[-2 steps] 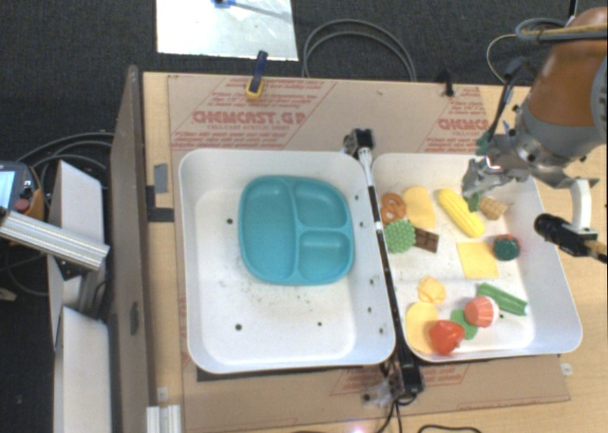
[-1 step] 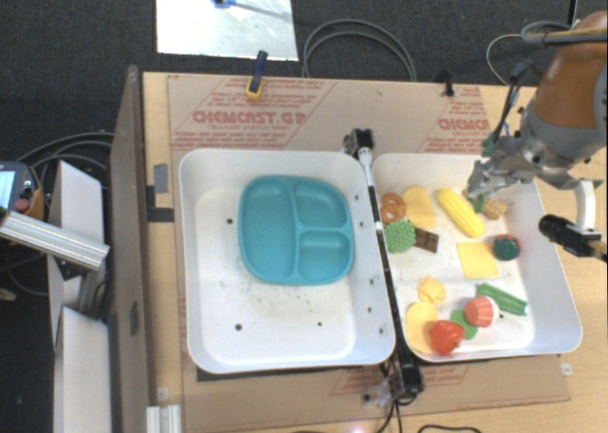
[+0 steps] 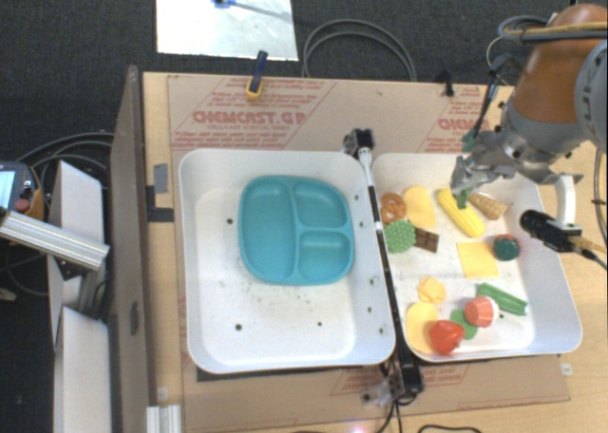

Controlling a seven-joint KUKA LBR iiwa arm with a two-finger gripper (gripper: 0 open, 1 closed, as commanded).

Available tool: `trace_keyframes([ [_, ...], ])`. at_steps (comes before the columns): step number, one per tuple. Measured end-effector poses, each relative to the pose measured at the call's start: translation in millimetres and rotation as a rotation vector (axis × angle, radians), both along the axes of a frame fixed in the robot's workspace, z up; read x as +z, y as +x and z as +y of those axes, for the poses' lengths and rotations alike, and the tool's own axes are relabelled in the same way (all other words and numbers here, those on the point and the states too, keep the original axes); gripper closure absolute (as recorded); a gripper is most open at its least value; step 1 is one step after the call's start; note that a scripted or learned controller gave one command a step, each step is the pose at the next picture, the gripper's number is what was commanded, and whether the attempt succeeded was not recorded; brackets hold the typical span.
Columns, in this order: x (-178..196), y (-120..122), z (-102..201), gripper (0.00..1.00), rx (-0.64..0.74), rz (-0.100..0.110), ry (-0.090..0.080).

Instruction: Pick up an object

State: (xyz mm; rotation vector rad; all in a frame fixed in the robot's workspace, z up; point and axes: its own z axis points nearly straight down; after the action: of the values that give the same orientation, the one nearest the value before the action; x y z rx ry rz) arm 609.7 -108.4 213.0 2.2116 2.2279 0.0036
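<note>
Arm: the grey KUKA arm with the orange band (image 3: pixel 560 51) reaches in from the right and hangs over the far end of the right-hand shallow white bin (image 3: pixel 556 327).

Jaws: the two-finger gripper (image 3: pixel 467 184) points down at the bin's upper part; whether the jaws are spread or closed cannot be told from this slanted view, and nothing can be seen between them.

Nearest target: a yellow toy corn cob (image 3: pixel 461 213) lies just beside and below the tip, with a tan ridged cone-shaped piece (image 3: pixel 489 203) to its right.

Other candidates: a pale yellow rounded piece (image 3: pixel 419 205), a brown round toy (image 3: pixel 392 205), a green knobbly toy (image 3: pixel 399 235), a flat yellow square (image 3: pixel 477 258), a teal ball-like toy (image 3: pixel 505 248), a green pod-shaped toy (image 3: pixel 502 299) and a red tomato-like toy (image 3: pixel 445 334) (all lying loose in the same bin).

Left bin: the second white bin (image 3: pixel 218 327) carries a turquoise plastic divided plate (image 3: pixel 294 230).

Worktop: a cardboard sheet (image 3: pixel 285 108) lies under both bins.

Progress: early by the look of it. No object is lifted; descent, closing on one item and raising it all appear to remain.
</note>
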Motion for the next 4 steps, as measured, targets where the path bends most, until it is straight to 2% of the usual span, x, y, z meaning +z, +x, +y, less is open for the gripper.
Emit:
trace_keyframes([
  [1, -6.5, 5.7, -24.2, 1.00, -0.007, 0.000, -0.002],
  [2, -6.2, 5.7, -23.0, 0.00, -0.005, 0.000, -0.001],
  [3, -81.7, 20.1, -66.6, 0.00, -0.008, 0.005, -0.002],
  [4, -130.3, 12.9, -74.0, 0.00, -0.007, 0.003, -0.001],
])
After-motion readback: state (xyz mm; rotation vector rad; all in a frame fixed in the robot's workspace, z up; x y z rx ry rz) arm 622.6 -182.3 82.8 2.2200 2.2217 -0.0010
